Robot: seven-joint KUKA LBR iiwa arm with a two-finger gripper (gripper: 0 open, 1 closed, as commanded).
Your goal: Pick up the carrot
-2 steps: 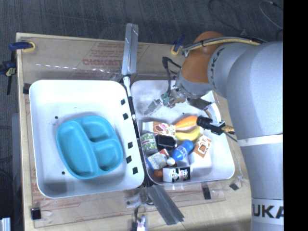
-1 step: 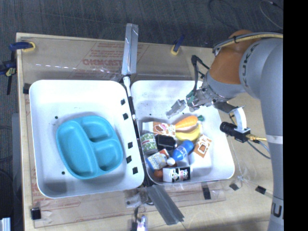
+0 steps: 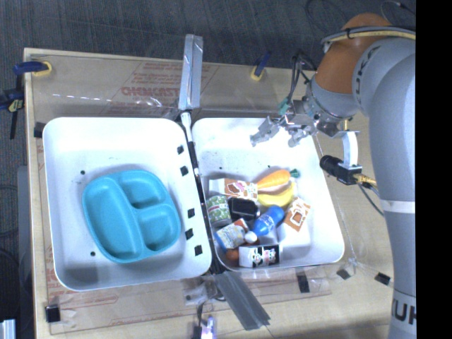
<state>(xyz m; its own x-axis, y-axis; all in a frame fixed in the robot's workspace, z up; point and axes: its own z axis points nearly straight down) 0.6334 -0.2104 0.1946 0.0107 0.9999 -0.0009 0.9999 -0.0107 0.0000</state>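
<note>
Orange carrot lies in the right bin, at the top of the clutter pile, resting against a yellow banana just below it, green tip pointing away from the divider. End effector hovers above the bin's bare far end, up-right of the carrot and well apart from it; fingers look spread, nothing between them. Task barely started by my read: no grasp, carrot untouched; descent, closing and lift all remain. Blue tray sits in the left bin.

Bright, even overhead light; the white bins nearly blow out, soft shadows at the frame's lower edge, detail slightly blurred.
</note>
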